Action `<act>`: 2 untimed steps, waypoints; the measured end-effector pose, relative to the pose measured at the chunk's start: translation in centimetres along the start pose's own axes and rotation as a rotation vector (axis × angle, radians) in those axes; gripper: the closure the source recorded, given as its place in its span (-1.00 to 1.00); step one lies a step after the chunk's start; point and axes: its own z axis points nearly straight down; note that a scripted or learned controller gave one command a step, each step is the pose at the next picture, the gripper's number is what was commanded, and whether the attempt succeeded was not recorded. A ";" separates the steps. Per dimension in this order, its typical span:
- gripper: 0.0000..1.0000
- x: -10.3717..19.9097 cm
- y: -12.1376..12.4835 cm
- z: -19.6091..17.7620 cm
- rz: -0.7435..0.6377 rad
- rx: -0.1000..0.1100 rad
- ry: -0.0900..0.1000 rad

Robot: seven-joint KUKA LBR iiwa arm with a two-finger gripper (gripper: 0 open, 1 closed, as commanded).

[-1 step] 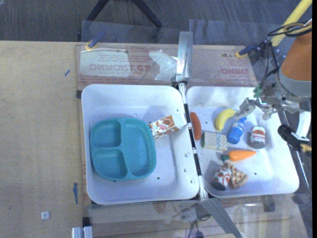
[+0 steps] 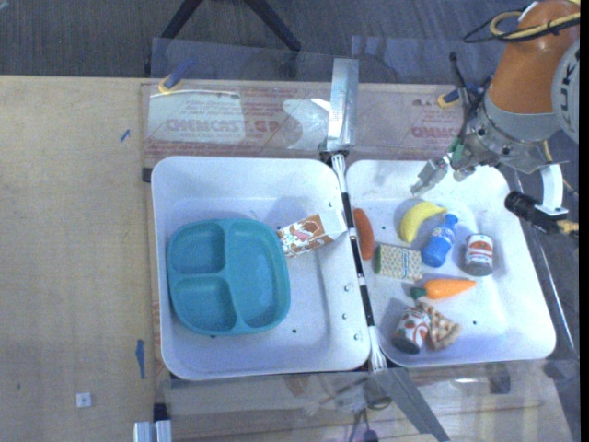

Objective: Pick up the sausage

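The hand (image 2: 433,175) was seen above the right bin's (image 2: 529,325) back edge; whether released or clenched couldn't be told. Nothing was seen gripped in it. Just below were a banana (image 2: 419,217) and blue bottle (image 2: 440,241). The sausage (image 2: 365,233), red-orange, lay lengthwise against the bin's left wall, beside a checked box (image 2: 398,261). It was judged a light toy, prob. smooth and a bit slippery, rounded. Best taken across its middle, fingers either side; the wall left little room on one side.
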 end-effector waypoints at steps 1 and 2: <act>-1.00 -1.2 0.9 -17.0 -0.495 -0.003 -0.002; -1.00 -5.8 -4.5 -25.7 -0.738 -0.003 -0.005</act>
